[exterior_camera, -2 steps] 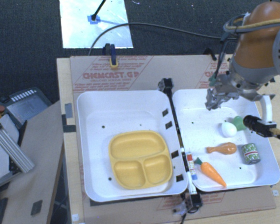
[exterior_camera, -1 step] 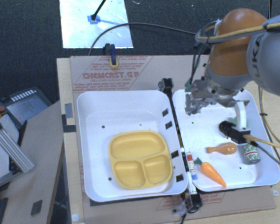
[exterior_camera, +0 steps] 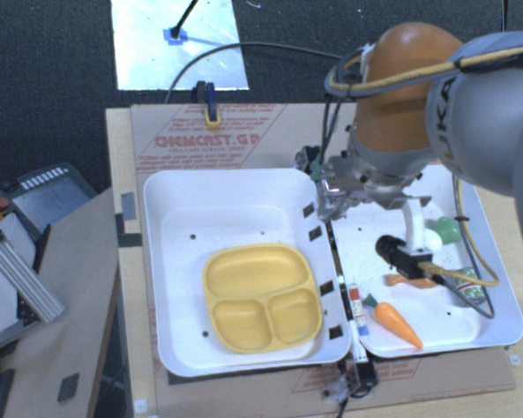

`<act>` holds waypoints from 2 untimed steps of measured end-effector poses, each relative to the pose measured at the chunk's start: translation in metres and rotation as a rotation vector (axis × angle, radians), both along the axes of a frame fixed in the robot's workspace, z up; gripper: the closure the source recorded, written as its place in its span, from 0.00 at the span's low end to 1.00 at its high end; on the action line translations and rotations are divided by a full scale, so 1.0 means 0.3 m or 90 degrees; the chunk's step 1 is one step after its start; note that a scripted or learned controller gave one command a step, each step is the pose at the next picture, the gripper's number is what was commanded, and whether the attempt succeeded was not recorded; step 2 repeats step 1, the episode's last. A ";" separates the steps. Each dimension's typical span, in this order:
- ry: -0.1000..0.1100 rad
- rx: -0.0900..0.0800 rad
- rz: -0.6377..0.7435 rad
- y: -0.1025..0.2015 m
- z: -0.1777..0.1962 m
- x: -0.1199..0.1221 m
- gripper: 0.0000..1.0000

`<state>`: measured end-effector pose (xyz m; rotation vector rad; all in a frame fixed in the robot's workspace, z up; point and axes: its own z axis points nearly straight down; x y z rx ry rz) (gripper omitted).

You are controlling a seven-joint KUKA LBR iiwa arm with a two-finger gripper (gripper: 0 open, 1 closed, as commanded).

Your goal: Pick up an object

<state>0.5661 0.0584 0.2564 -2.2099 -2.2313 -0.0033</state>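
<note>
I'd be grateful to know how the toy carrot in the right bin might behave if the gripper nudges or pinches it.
The carrot lies on its side and tapers, so it would probably roll in a curve. Its smooth, plastic-looking skin may slip under a pinch. It looks small and likely light.

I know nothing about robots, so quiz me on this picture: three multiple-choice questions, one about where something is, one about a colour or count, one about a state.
1. Where does the yellow tray lie?
A. left bin
B. right bin
C. on the cardboard behind the bins

2. What colour is the toy carrot?
A. blue
B. orange
C. white

3. How does the yellow tray lie?
A. flipped upside down
B. standing on edge
C. flat, with its compartments facing up

Answers: 1 A, the tray rests inside the left bin. 2 B, the carrot in the right bin has an orange body with a green top. 3 C, its three hollows are open to the camera.
</note>
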 end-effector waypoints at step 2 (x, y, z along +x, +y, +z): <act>0.001 0.000 -0.001 0.133 -0.063 -0.034 1.00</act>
